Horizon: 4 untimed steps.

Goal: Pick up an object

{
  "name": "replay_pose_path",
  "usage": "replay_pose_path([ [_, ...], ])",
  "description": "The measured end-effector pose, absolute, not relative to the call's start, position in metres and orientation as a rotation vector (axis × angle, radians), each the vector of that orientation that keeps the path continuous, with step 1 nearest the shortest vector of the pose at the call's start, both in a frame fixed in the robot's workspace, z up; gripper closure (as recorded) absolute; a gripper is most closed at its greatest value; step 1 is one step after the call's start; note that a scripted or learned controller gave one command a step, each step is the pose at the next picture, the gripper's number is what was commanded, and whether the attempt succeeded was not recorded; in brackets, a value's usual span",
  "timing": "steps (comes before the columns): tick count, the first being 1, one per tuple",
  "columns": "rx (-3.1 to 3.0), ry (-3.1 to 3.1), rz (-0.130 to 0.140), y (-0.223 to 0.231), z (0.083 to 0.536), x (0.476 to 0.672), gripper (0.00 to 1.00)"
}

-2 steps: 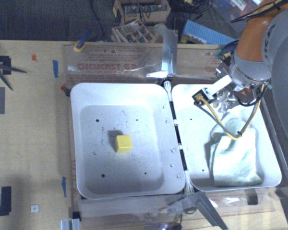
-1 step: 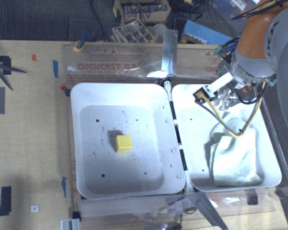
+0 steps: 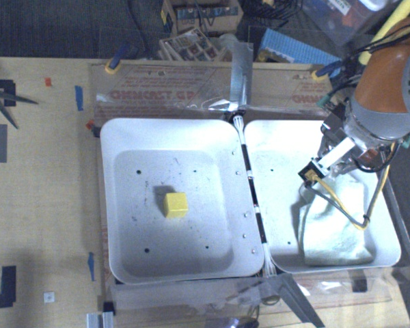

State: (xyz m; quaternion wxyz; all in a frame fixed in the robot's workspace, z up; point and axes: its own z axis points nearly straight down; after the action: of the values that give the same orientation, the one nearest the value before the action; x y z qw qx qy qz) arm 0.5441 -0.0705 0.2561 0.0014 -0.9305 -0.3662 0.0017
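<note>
A small yellow block (image 3: 175,204) lies on the floor of the left bin (image 3: 123,142), a little left of its middle. My gripper (image 3: 366,160) hangs over the right bin (image 3: 280,142), near that bin's far right side, under the grey wrist with the orange band. It is far from the yellow block, a whole bin width to the block's right. I see nothing held at the gripper.
The two white bins meet at a central ridge (image 3: 251,190) with a metal clamp at the back. A cardboard strip (image 3: 171,87) runs behind the bins. Cables and boxes crowd the area beyond the bench.
</note>
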Motion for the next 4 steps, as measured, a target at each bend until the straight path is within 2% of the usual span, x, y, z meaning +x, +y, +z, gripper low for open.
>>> replay_pose_path([
  [1,-2.953,-1.063,0.005,-0.046,0.228,0.508,1.0],
  [4,-2.961,-1.048,0.004,-0.051,0.257,0.509,1.0],
])
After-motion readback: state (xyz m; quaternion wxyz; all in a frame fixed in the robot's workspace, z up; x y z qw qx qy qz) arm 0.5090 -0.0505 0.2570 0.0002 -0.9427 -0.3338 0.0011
